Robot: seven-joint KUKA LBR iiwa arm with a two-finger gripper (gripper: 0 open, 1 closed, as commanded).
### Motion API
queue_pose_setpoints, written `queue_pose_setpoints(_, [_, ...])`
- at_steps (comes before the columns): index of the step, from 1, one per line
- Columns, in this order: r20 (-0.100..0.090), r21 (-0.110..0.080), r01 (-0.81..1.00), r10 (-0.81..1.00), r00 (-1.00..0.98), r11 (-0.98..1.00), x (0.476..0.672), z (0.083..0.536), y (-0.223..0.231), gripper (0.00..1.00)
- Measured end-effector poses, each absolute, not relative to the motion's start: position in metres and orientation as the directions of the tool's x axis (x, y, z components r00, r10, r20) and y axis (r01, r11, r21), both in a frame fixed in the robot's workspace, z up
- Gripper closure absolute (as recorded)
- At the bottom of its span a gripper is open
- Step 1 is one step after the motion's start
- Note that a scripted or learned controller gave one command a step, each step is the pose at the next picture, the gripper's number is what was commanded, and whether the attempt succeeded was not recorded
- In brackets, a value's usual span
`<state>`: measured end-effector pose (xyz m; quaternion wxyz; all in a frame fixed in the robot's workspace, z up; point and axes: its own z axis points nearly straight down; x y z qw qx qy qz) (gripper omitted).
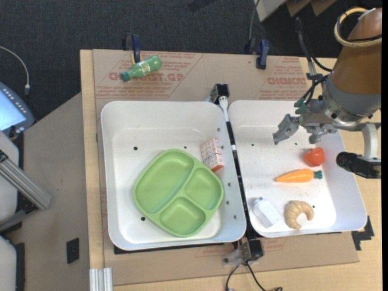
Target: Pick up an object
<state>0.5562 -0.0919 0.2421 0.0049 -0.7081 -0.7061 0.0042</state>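
A dark carpet floor surrounds a brown cardboard-covered bench [182, 65], and on the bench two shallow white plastic bins stand side by side, touching along a black divider. Two blue clamps at the far edge probably hold the cardboard so it does not slide.

The left bin [121, 126] holds a light green plastic plate with three compartments [177, 191] and a small red-and-white carton [212, 154] that lies just beside the plate's far rim. A green plastic bottle [140, 67] lies on the cardboard outside the bins, so I think it is not part of the work.

The right bin [254, 120] holds the likely candidates: a round red tomato [314, 156], an orange carrot with green top [295, 176], a beige croissant [299, 213] and a small white packet [264, 211]. They are apart from each other, which should leave room for fingers around each.

The grey two-finger gripper [298, 129] hangs over the far part of the right bin, near the tomato, its fingers spread apart with nothing between them. The tomato looks smooth, small and glossy, so I judge it may roll when touched.
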Motion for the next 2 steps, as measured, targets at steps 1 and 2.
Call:
queue_pose_setpoints(1, [0.000,0.000,1.000,1.000,0.000,0.000,0.559,0.249,-0.092,0.00])
queue_pose_setpoints(2, [0.002,-0.007,1.000,1.000,0.001,-0.001,0.553,0.187,-0.094,0.00])
